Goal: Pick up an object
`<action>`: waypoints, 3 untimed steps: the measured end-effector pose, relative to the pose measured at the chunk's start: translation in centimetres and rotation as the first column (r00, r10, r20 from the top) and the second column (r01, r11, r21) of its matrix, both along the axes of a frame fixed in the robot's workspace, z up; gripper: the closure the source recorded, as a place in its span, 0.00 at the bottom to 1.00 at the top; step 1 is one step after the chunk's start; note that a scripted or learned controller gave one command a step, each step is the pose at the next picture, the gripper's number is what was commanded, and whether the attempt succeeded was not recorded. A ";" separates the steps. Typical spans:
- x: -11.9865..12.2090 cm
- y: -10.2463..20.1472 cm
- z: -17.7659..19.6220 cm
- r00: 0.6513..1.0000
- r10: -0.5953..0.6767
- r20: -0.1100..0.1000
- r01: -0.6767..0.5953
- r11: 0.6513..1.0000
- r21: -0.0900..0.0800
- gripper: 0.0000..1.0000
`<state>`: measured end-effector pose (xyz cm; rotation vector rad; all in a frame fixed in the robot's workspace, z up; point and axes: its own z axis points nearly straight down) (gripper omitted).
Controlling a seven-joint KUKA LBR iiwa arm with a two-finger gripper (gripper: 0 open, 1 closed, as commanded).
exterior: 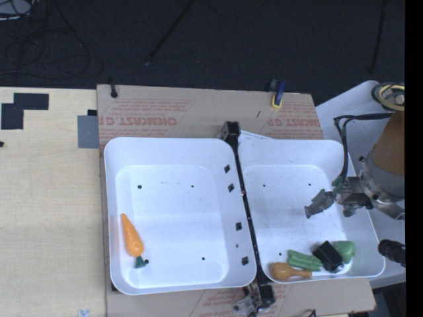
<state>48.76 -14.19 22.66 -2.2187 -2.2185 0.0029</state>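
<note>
The right bin (264, 177) holds a cluster at its front edge: a green pod-like toy (303, 261), a black block (328, 256), a pale green piece (345, 248) and an orange-brown gourd-shaped toy (288, 271). An orange toy carrot (131, 235) with a small green top lies at the front left of the left bin (165, 157). My gripper (332, 205) hangs over the right side of the right bin, behind the cluster and apart from it. It is open with nothing between its fingers.
A black divider (239, 203) runs between the two bins. Both bins rest on a cardboard sheet (198, 114) with a blue-and-yellow clamp (277, 94) at its back edge. The arm's body (390, 157) reaches in from the right.
</note>
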 end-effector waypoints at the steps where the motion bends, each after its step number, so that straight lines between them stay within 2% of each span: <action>1: 2.6 -1.7 13.5 1.000 0.001 0.018 0.000 1.000 -0.007 0.00; 2: 5.7 -7.4 24.5 1.000 -0.001 0.015 0.001 1.000 -0.009 0.00; 3: 12.6 -6.7 31.5 1.000 0.006 0.011 -0.006 1.000 -0.005 0.00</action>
